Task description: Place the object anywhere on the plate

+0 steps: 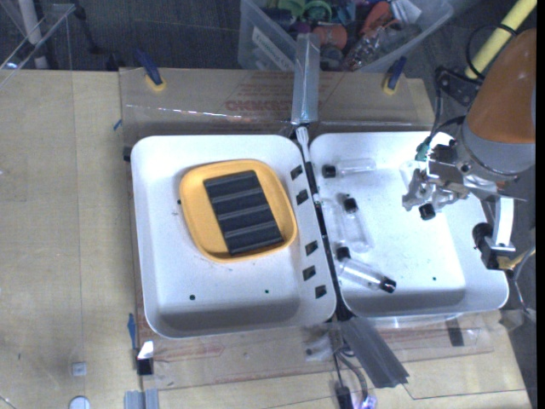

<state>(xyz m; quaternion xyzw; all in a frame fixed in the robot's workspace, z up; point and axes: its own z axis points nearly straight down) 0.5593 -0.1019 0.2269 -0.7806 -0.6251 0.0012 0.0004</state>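
The gripper [430, 196] is hovering over the right bin [443, 279], grip state unclear; the nearest clear tube [351, 225] is lying toward the divider edge, long axis along it, the yellow plate [197, 220] sitting beyond in the left bin [162, 296]

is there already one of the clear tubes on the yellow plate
No: the yellow plate in the left bin carries a black ribbed block, while the clear tubes lie in the right bin.

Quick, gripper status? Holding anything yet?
Gripper: over the right bin, fingers hard to make out; cannot tell open or shut, and nothing seen between them.
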